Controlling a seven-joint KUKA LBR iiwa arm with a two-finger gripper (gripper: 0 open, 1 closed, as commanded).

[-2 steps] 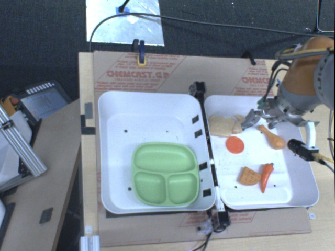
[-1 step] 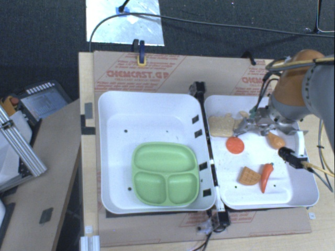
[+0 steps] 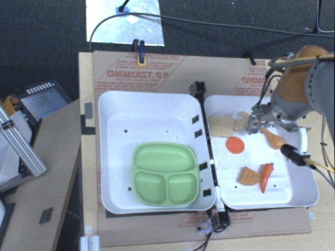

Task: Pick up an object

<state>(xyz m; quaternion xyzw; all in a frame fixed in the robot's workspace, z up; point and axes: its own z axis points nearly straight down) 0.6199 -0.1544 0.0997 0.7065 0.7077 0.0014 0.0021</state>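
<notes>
The gripper (image 3: 255, 125) reaches down into the far part of the right bin (image 3: 301, 192), its tip low over the floor there; whether it is released or clenched cannot be told at this size. Just left of it, touching or nearly so, lies a pale flat piece, perhaps bread (image 3: 226, 124). A red disc (image 3: 235, 145) sits near, below and left of the tip. A tan handled object (image 3: 273, 138) lies just right. Further toward the near wall rest a waffle-like wedge (image 3: 249, 177) and a carrot (image 3: 266, 176). The left bin (image 3: 112, 106) holds a green divided tray (image 3: 165, 172).
</notes>
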